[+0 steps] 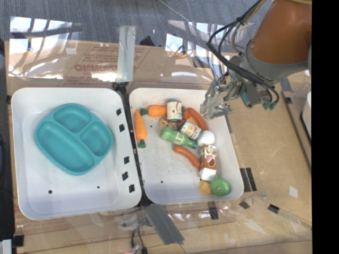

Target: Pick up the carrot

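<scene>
The carrot (140,127) is orange with a green stub at its near end. It lies lengthwise along the left wall of the right bin (159,187). My gripper (214,110) hangs over the bin's far right corner, well to the right of the carrot. It looks open, with nothing between its fingers. Several other toy foods lie between it and the carrot.
The right bin also holds a small orange piece (157,110), a can (174,110), a green bottle (178,138), sausages (187,155), a white egg (206,137), a carton (208,160) and a green apple (221,186). The left bin holds a teal divided plate (74,137).
</scene>
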Tool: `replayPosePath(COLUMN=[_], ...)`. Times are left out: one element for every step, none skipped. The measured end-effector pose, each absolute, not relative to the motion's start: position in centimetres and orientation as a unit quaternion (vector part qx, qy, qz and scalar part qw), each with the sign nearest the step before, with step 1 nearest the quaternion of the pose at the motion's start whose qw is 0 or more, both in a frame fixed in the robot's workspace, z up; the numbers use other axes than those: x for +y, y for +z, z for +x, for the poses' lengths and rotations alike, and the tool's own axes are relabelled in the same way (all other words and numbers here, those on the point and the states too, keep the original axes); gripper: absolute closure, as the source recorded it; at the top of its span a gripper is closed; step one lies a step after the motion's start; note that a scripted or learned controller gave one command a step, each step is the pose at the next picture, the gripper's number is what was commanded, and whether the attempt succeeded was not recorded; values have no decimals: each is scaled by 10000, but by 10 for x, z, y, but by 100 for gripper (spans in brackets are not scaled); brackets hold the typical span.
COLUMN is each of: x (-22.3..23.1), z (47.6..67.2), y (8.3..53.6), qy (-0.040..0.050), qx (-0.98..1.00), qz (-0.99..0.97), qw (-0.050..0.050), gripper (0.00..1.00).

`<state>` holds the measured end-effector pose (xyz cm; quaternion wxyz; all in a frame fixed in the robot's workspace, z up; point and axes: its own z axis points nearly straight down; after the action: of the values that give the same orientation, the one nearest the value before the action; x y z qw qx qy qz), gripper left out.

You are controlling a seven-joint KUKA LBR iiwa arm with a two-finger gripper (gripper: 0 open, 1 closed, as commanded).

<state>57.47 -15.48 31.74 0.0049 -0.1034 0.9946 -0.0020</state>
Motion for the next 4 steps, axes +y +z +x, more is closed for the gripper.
replayPosePath(x=[-122,-131,-172,-198], z=[611,576,578,620], y=[351,387,363,370], qy=[-14,-21,2,-5], qx=[9607,9438,8935,8081], qz=[-2775,-3306,-4491,-5891], qw=[29,34,-4,14], gripper=[100,100,100,100])
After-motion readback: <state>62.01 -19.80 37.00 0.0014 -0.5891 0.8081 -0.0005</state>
